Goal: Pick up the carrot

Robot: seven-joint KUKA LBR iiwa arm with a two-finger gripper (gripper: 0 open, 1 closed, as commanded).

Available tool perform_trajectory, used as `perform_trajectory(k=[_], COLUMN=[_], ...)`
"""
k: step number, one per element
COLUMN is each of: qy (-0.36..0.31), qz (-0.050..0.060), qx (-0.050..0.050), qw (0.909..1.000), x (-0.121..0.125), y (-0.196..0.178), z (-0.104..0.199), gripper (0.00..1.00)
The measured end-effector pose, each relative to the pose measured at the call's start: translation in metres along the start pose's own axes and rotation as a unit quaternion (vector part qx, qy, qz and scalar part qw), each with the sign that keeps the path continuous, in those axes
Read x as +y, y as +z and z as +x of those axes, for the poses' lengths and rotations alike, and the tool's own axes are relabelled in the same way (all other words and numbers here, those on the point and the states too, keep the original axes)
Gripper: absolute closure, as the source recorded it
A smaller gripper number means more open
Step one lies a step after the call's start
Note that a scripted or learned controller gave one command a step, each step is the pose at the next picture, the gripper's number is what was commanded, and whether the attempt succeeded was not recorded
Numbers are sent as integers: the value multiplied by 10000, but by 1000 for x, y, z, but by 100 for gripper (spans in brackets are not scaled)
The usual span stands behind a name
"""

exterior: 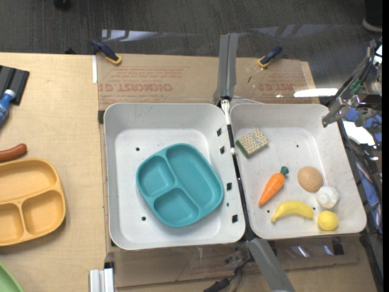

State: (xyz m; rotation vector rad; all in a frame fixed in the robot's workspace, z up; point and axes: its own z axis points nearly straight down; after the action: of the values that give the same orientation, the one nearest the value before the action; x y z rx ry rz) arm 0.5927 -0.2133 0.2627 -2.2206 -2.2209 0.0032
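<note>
- At your far left, at about 9 o'clock on the bench, you have an orange divided tray (27, 202), with a reddish sausage-shaped item (12, 152) lying just above it at its 12 o'clock.
- Up at 10 o'clock near the left edge sits a dark object (12, 83), with a blue-and-white marker-like piece (5, 102) beside it.
- A sliver of something green (7, 281) shows at the bottom left corner, at 7 o'clock.
- The left bin (115, 181) holds a teal divided plate (178, 184), lying flat and tilted, roughly centred in that bin.
- Two blue-and-yellow clamps (107, 52) pinch the cardboard behind the bins, one at 11 o'clock, the other at 1 o'clock.
- In the right bin (292, 123), a speckled sponge-like block (252, 142) sits at that bin's 10 o'clock, near the dividing wall.
- The carrot (272, 187) lies near the bin's centre, orange body pointing toward 7 o'clock, green top toward 1 o'clock, apart from its neighbours.
- The banana (293, 211) lies at the carrot's 5 o'clock, near it.
- The brown egg (310, 179) rests at the carrot's 3 o'clock; just below the egg sits a white garlic-like bulb (327, 196), and at the bulb's 6 o'clock a lemon (327, 221).
- The gripper (358, 99) shows at the right edge, at 2 o'clock, over the bin's far right corner and well apart from the carrot; you cannot tell how its jaws stand.
</note>
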Motion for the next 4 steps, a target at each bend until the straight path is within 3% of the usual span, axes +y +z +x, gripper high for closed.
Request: perform_trajectory(k=[1,2,3,4], qy=[-1146,-1467,-1445,-1447], qz=[1,-4,-4,-3], qx=[6,3,3,2], qw=[9934,9892,9895,9895], x=[-56,-54,-54,-54], y=[113,172,162,162], z=[62,98,96,96], gripper=[0,0,100,0])
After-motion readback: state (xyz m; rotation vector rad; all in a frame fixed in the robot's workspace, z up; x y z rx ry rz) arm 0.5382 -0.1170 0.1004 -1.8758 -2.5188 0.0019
